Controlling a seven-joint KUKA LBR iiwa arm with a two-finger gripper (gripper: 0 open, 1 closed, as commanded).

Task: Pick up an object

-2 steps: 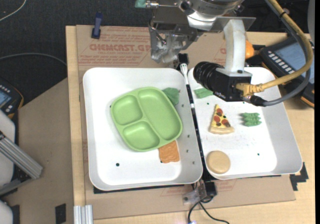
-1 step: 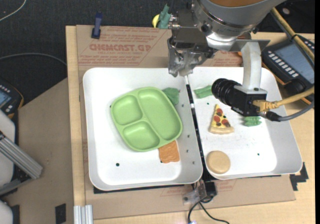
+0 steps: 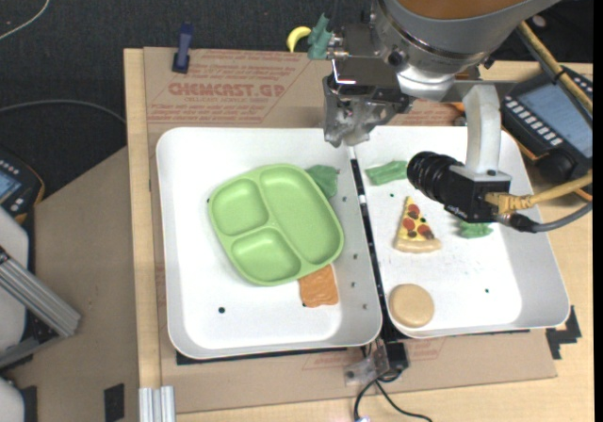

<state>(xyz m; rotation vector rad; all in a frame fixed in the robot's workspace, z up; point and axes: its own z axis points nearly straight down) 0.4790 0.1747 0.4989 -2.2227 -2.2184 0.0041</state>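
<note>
My gripper (image 3: 349, 131) hangs over the back edge of the bins, just above the divider between them, with nothing visibly in it. In the left bin (image 3: 179, 251) lies a green divided plate (image 3: 273, 222). An orange piece (image 3: 319, 288) pokes out from under the plate's front edge, and a green piece (image 3: 325, 177) shows behind it. The right bin (image 3: 528, 288) holds a small green piece (image 3: 384, 171), a pizza slice (image 3: 415, 225), a round tan bun (image 3: 412, 305) and another green piece (image 3: 476, 229) partly hidden by the robot's wrist gear.
The bins rest on a cardboard sheet (image 3: 236, 81) with red lettering. A blue clip (image 3: 182, 48) and a yellow item (image 3: 299, 37) sit at its back edge. A dark handheld device (image 3: 551, 119) lies at the right, beyond the right bin.
</note>
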